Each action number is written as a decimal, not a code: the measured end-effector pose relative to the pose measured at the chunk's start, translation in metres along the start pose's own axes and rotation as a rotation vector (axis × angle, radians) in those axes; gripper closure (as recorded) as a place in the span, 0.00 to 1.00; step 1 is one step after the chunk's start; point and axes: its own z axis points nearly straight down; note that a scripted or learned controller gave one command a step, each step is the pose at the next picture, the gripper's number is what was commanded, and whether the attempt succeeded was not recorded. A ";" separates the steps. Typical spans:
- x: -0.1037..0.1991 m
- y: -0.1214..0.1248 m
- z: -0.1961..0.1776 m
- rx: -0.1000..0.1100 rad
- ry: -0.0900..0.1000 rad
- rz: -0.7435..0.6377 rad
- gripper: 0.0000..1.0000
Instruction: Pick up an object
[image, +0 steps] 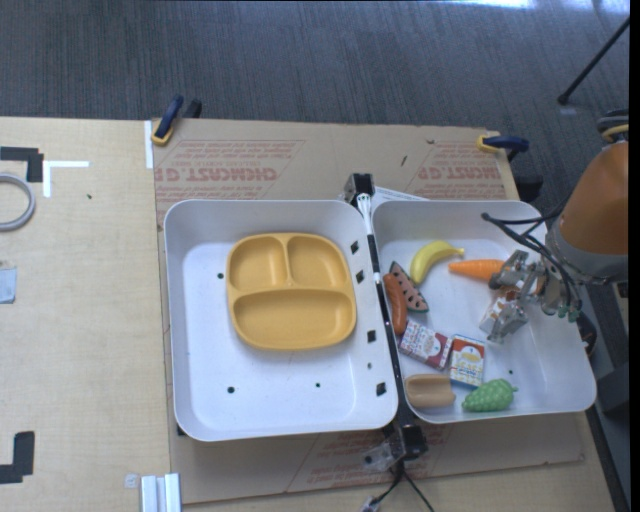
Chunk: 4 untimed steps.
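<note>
My gripper (506, 303) hangs low over the right side of the right bin (560, 385), just right of an orange carrot (476, 268). A yellow banana (436, 258) lies left of the carrot. Along the bin's left wall sit a watermelon slice (406, 286) and a red sausage (398, 312). Toward the front are a red carton (424, 345), a small orange and blue carton (466, 361), a brown bun (430, 391) and a green bunch of grapes (488, 396). Nothing shows clearly in the gripper.
The left bin (200, 390) holds a yellow divided plate (292, 290). Both bins rest on a cardboard sheet (230, 165) clamped at its back corners. The arm's orange band (600, 200) stands at the right edge, with cables trailing to the gripper.
</note>
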 end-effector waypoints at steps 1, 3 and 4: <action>-0.063 0.032 0.000 0.000 0.002 -0.358 0.00; -0.062 0.076 -0.011 -0.002 -0.007 -0.729 1.00; -0.016 0.078 -0.123 -0.001 -0.002 -0.716 1.00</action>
